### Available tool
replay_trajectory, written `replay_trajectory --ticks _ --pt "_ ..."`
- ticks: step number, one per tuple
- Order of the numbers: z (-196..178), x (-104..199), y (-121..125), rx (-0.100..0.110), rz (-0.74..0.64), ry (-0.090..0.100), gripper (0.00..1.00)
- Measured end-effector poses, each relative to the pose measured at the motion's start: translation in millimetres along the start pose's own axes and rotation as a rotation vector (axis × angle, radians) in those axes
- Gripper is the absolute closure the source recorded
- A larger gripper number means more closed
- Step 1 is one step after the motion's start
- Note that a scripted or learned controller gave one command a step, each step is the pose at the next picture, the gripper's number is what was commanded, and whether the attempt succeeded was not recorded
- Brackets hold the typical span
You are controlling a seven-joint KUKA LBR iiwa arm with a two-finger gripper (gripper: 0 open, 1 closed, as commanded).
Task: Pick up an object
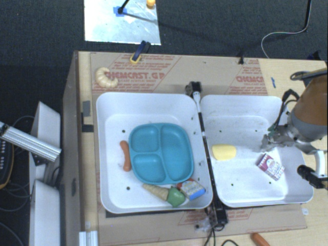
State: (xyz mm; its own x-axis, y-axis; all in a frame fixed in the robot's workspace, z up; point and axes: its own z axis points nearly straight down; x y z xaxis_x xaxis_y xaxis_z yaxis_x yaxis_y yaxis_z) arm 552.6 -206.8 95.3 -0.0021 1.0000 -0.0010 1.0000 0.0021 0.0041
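Your gripper [270,141] hangs in the right bin [241,106], just above the small red-and-white packet [270,166]; whether its fingers are open I cannot tell. Bring them straight down over the packet's narrow sides before closing. One yellow block [224,151] lies left of the packet. The left bin [118,104] holds one blue tray [161,153], one sausage [125,155], one cone [156,190].

Plate [160,153] left bin [110,137] — soap [224,151], perhaps, right bin [246,104].

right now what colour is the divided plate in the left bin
Light blue. The plate shows best in the camera view, lying flat in the left bin.
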Motion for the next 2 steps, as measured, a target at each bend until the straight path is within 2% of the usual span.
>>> replay_trajectory --ticks 1,2 --pt "0.1 0.0 0.0 0.0 0.0 0.0 0.0" --pt "-104.2 0.2 72.1 -0.002 -0.002 -0.001 0.0"
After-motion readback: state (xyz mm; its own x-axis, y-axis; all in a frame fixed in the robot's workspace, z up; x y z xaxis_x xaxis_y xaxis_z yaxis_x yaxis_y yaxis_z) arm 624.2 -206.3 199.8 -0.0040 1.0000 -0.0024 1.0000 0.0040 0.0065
